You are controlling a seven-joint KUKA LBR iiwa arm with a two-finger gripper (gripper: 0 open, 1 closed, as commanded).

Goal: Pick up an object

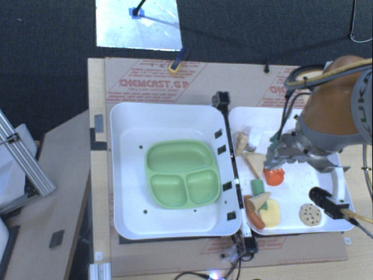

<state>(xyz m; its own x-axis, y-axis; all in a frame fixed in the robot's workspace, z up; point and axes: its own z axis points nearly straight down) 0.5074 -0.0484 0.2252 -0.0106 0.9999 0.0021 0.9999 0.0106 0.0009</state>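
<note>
In the right bin [291, 116] my gripper [276, 160] reaches in from the right and hovers low over the bin's middle. A red-orange round toy [274, 177] lies directly below the gripper tip, touching or nearly touching it. Nearby lie a small green block [257, 186], a yellow piece [269, 213], a red-brown sausage-like piece [253, 216] and a round cookie [310, 214]. Two beige pieces [240, 140] and a thin tan stick [252, 166] lie toward the bin's left wall.
The left bin [125, 156] holds a green divided plate [182, 173]. A black-clipped divider [228, 156] separates the two bins. A black cylindrical part [326, 202] with a cable juts over the right bin's near right corner. The arm's bulky body [338, 109] covers the bin's far right.
</note>
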